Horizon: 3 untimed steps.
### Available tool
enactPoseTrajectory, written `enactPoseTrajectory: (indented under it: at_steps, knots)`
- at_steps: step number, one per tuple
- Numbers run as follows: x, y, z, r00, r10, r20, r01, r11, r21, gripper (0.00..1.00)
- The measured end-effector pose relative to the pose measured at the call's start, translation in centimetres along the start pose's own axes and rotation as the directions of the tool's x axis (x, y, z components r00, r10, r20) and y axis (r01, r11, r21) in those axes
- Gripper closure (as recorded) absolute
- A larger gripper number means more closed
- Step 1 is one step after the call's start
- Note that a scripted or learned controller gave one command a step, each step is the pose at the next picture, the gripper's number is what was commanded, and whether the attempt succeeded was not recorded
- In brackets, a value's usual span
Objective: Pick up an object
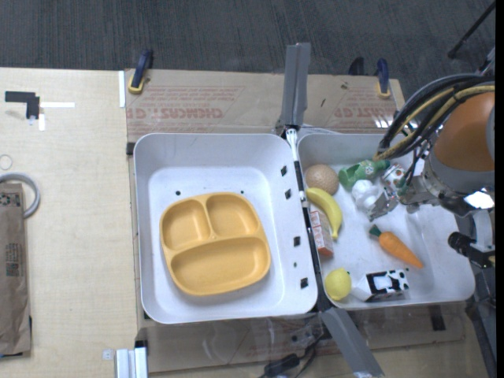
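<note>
A wooden bench (63, 211) carries two white bins; the left bin (150, 211) holds a yellow divided plate (214, 242). At right of frame, the gripper (386, 199) hangs over the right bin (449, 290), jaw state impossible to tell, just above the carrot (397, 247), beside a banana (328, 209) and lemon (338, 283).

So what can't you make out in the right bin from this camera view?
- Gripper: too small and cluttered to tell its finger state.
- Green item and white item: partly covered by the gripper, identity unclear.
- Small packet: tucked under the banana against the divider; label unreadable.
- Arm: cut off by the right edge.
</note>
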<state>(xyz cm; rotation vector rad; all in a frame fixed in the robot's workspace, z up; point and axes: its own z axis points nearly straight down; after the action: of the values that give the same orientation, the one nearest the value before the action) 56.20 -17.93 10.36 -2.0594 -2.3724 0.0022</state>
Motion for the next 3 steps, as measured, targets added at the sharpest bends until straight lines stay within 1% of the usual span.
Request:
enactPoseTrajectory:
  at_steps: [1,2,3]
  knots:
    - [1.79,-8.39,1.29,0.939,0.343,-0.001,-0.343,0.939,0.002,0.0]
    - [1.74,-8.43,0.45,0.938,0.346,-0.001,-0.346,0.938,0.004,1.0]
    - [1.73,-8.44,0.45,0.938,0.346,-0.001,-0.346,0.938,0.004,0.0]
